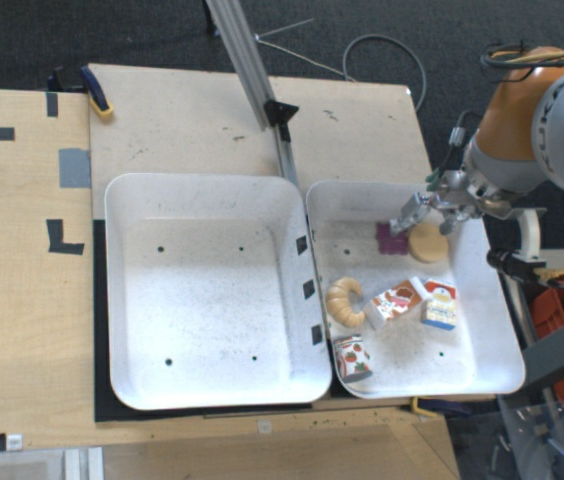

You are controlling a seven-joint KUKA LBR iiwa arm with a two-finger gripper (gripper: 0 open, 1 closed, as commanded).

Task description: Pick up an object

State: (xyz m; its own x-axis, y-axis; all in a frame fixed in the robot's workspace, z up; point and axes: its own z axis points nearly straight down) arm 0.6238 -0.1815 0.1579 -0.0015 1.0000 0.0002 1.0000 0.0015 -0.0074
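— Where the worktop (212, 118) is scanned from the left, what is met first?
— The left bin (122, 268) is met first; the right bin (492, 368) is found beside it, with a croissant (345, 303) and three small cartons (396, 302) lying in its near half.
— And further right?
— A purple block (392, 239) and a tan round object (428, 244) are seen just beneath the gripper (430, 214). Its opening cannot be told, and nothing is seen held.

arm (532, 118): cut off at right edge | carton (353, 358) print: too small to read
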